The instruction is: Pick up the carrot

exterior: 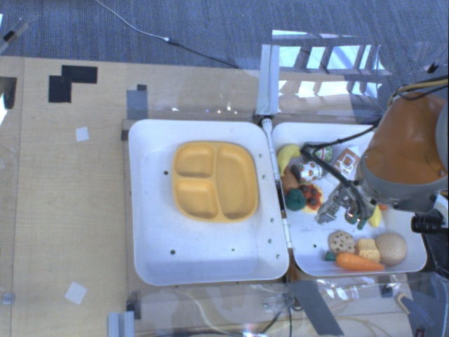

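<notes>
- Since the bench (63,209) is the biggest thing in frame, start there: pale wood with black marks at upper left, and blue carpet beyond it along the top.
- Left bin (154,251) sits mid-frame and holds a yellow divided plate (214,181); its white floor looks smooth, so things may slide on it.
- Right bin (309,258) is crowded with toy food, leaving little free room.
- Arm (410,146) reaches in from the right, its orange band over the bin's right half.
- Gripper (342,209) hangs near the bin's middle, above the carrot in the frame and apart from it; I cannot tell whether the claw is apart or together.
- Carrot (358,262) lies flat at the bin's lower edge, green tip pointing left, touching or just beside a cookie (342,241), a corn piece (367,247) and a tan ball (391,248).
- Judging by its look, it is a light, stiff, slick plastic toy; the thick orange middle, pinched across its width, seems the best hold, though neighbours and the bin wall crowd the fingers.
</notes>
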You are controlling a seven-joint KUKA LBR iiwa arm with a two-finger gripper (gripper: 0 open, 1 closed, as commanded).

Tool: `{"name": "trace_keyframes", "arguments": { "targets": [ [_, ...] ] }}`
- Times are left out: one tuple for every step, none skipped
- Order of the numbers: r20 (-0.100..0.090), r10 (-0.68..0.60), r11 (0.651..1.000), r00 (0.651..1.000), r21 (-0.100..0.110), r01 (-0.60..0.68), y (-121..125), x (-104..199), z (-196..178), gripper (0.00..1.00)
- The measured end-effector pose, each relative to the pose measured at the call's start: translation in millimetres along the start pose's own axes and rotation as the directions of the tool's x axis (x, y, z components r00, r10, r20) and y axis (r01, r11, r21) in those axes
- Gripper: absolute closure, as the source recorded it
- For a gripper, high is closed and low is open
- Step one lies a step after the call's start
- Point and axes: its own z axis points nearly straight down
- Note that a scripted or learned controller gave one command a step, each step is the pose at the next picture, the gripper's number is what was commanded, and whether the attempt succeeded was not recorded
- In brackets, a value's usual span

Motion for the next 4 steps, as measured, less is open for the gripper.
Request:
{"name": "trace_keyframes", "arguments": {
  "targets": [
    [-0.004,-0.142,0.990,0.990,0.003,0.142,-37.4,-22.3,73.4,1.00],
    [0.002,-0.173,0.985,0.985,0.001,0.173,-42.6,-28.6,47.2,1.00],
    [-0.001,-0.284,0.959,0.959,0.003,0.284,-88.7,-58.5,77.2,1.00],
    [0.005,-0.634,0.773,0.773,0.005,0.634,-108.7,-74.8,25.5,1.00]
  ]
}}
